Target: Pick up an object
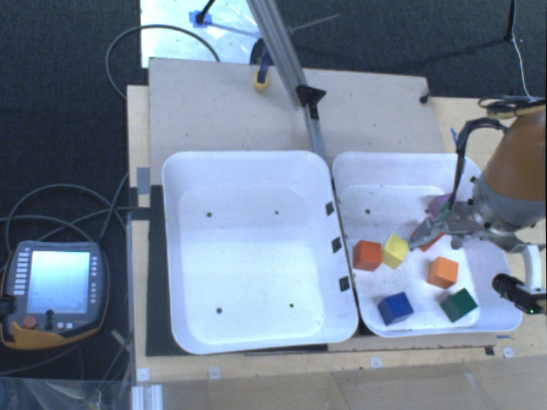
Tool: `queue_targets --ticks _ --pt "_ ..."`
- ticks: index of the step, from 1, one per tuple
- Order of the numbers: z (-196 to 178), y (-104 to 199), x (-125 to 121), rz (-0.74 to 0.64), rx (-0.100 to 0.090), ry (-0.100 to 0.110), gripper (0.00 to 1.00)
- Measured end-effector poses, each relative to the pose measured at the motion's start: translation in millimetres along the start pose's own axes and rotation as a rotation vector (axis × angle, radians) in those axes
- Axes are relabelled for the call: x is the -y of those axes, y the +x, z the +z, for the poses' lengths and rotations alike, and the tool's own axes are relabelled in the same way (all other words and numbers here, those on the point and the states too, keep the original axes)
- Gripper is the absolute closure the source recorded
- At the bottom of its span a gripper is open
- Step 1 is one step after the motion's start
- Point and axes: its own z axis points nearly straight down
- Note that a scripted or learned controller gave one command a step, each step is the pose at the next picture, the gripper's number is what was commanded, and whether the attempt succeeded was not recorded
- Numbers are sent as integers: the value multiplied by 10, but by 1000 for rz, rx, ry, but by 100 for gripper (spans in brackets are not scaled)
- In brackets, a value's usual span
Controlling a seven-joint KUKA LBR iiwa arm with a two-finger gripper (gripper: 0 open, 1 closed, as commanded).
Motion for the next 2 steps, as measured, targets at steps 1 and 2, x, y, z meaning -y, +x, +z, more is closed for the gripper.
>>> queue_targets --ticks 1,2 --pt "430 88 -11 1 -1 -6 0" --pt "465 71 -62 0 5 -22 0"
